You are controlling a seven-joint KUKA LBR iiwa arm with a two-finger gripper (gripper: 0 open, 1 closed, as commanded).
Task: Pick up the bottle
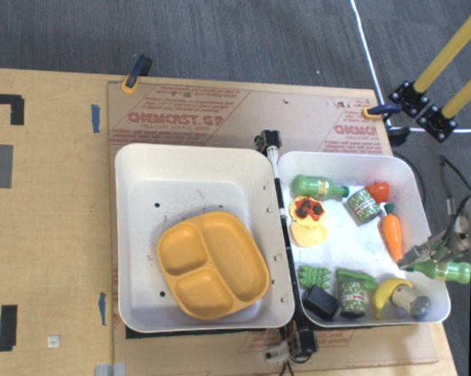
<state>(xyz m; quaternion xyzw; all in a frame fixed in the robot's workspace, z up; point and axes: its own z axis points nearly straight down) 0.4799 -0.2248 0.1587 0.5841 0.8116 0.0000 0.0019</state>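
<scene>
Bottle [319, 187] first: a green one with a yellow band lies on its side in the right bin [421, 186], at the far left corner, its cap towards a small green can [363, 205]. A second green bottle [451, 270] lies across that bin's right rim, just beside what I take to be the end effector [427, 256] — a thin grey shape over the rim near the carrot [391, 233]. From this feed I cannot tell whether it is released or clenched, nor whether it has that bottle.

My guess is the toys lie scattered loosely so each can be reached from above. The left bin [134, 218] carries a yellow divided plate [212, 264], probably just as a drop spot.

Readable writing is scarce — the brown sheet [223, 106] on the counter [42, 215] under the bins says "CHEMCAST GP" in red, and part of it again at the right. Bottle and can labels are too small to read.
</scene>
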